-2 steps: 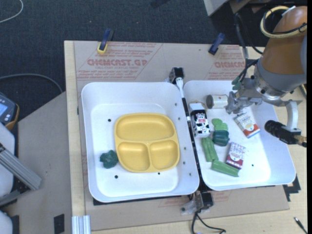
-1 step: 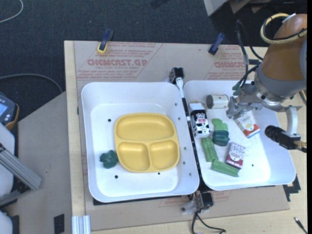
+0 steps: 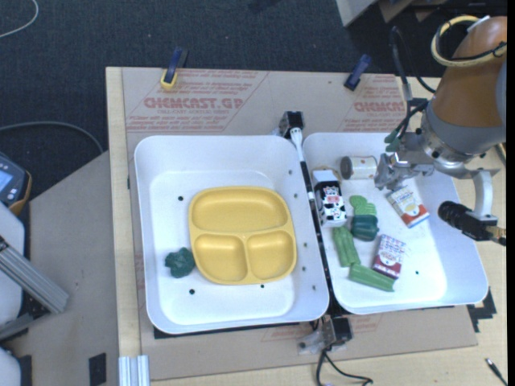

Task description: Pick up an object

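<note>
The green pod [image 3: 371,277] and its neighbours are left loose in the right bin [image 3: 459,288] for picking, while the gripper [image 3: 392,170] is poised above them, its grip state not discernible.

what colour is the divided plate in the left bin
Yellow. The divided plate has three compartments and shows plainly in the camera view, in the left bin.

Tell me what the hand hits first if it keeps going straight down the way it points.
Most likely the small red-and-white carton just below the hand, lying on the right bin floor. Depth is hard to judge from this slanted view, so it might meet bare floor beside it.
</note>
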You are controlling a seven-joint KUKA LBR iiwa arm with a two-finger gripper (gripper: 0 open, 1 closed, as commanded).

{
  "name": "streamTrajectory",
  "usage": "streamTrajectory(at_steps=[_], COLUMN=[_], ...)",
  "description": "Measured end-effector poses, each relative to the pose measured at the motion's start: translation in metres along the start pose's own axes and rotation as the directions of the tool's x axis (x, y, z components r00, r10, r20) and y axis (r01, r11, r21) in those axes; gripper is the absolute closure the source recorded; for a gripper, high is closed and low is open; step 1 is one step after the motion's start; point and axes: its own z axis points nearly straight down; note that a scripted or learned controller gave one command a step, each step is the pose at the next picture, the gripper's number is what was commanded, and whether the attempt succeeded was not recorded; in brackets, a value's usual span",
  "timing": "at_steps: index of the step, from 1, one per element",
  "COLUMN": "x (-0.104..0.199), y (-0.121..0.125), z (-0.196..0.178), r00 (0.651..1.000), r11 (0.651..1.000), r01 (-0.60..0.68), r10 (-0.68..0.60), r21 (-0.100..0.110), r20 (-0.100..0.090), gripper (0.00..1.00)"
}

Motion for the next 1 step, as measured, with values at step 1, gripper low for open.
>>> streamTrajectory(at_steps=[1], x=[0.0025], y=[-0.0107], z=[-0.0144], r00=[1.0], r11=[1.0], r01=[0.0], r10=[0.0], r21=[-0.001], r20=[0.0], gripper=[1.0])
